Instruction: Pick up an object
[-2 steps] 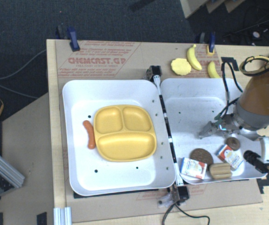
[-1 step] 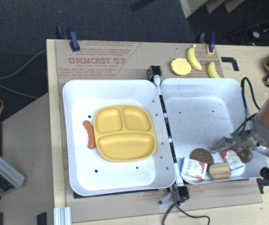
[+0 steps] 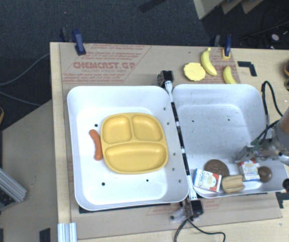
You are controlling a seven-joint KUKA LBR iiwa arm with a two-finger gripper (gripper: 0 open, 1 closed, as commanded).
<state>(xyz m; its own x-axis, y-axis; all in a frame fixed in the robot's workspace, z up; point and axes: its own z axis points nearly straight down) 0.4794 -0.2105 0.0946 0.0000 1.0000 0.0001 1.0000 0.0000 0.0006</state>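
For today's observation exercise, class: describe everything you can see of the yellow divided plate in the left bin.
The yellow divided plate is a rounded rectangle, plastic by its look, with a matte surface. Raised ridges split it into three compartments: two smaller ones at the far side and one wide one nearer the camera. It lies flat, right way up, about mid-floor in the left bin. An orange sausage lies along its left edge, close beside it; whether they touch is unclear.

right bin (image 3: 220, 105) far half open, toys (image 3: 225, 178) crowd near edge
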